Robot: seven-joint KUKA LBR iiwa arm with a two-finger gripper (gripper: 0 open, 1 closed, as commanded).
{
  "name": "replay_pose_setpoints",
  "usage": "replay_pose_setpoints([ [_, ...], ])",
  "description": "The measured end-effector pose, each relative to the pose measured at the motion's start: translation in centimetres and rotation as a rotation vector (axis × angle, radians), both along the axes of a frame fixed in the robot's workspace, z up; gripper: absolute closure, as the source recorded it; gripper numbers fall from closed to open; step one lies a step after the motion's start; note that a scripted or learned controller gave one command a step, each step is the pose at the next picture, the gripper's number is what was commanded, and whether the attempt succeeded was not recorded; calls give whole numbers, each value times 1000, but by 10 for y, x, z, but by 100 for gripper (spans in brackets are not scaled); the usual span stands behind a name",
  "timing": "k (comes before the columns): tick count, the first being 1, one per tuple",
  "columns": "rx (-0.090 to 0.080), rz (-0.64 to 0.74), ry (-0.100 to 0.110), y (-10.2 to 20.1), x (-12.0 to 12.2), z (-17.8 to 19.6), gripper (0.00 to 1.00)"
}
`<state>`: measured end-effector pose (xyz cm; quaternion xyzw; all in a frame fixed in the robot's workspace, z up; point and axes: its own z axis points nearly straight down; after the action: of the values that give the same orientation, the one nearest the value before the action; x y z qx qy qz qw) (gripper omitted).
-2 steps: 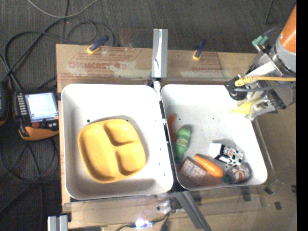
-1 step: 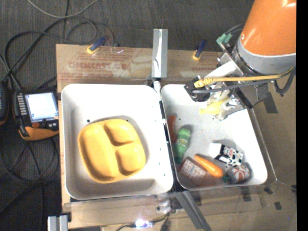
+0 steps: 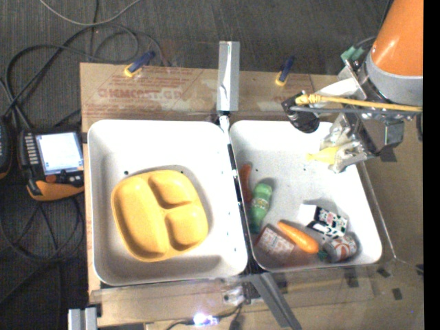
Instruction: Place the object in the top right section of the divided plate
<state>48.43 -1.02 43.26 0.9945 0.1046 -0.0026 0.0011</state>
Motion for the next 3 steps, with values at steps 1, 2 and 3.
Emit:
replay_pose_setpoints([
  [1, -1, 9, 2, 72, 52, -1, 100],
  [2, -1, 0, 6, 8, 1, -194, 100],
  [3, -2, 19, 4, 1, 103, -125, 100],
])
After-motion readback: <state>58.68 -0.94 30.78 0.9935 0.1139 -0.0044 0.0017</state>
